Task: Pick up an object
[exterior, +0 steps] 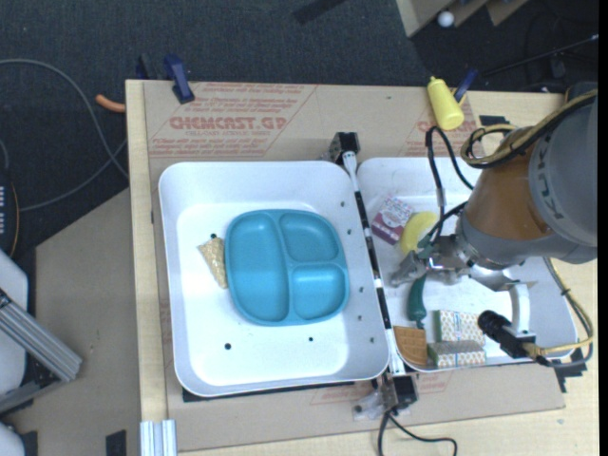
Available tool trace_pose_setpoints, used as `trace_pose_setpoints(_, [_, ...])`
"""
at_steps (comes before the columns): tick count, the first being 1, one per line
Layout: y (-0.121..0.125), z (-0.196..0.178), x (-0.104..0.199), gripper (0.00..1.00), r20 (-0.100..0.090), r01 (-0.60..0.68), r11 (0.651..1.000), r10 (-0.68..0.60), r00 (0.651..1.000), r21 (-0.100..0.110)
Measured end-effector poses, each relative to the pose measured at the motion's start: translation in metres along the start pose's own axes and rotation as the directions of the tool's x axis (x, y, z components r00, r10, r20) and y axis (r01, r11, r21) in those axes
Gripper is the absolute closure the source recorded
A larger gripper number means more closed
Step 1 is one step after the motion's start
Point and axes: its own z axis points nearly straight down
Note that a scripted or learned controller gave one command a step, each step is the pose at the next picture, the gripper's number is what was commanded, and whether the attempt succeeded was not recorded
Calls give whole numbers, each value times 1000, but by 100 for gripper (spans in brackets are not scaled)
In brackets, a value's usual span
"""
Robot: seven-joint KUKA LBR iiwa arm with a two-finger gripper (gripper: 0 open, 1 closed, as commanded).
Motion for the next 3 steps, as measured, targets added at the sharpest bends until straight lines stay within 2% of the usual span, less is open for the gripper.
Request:
trace_pose_setpoints(1, [-35,-1,-24,0,0,-2,1000,2,1000,-1])
trace_pose_setpoints(2, [-35,-10,-23,100,0,-1,1000,1,1000,-2])
trace_pose_setpoints(3, [2,-101,48,100,0,2,1000,-2,1000,-4])
